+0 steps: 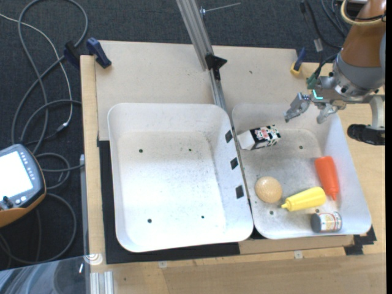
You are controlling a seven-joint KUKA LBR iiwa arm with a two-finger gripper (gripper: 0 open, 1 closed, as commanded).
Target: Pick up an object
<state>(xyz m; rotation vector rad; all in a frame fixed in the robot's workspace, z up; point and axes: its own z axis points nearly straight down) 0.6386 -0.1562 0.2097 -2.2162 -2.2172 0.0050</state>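
The right bin (343,164) serves as the landmark here: a shallow white tray whose left wall touches the right wall of the left bin (165,176). The arm (361,48), grey with an orange-brown upper section, reaches in from the right and ends over the far right corner of the right bin. Its gripper (310,106) hangs above that far rim with its two fingers spread apart and nothing between them; one fingertip points toward the bin's far left, the other sits nearer the far right wall. Inside the right bin, a small white carton with black and red print (260,137) lies on its side near the far left corner, close to the wall shared with the left bin and well apart from the gripper. A round tan ball (268,189) rests near the bin's left wall, toward the near side. Just right of the ball lies a yellow bottle (304,199), tilted, its wider end pointing toward the bin's right wall. An orange carrot-shaped toy (327,176) lies along the right side of the bin, its lower end almost touching the yellow bottle. A small grey-capped jar (326,222) lies on its side in the near right corner, just below the yellow bottle.
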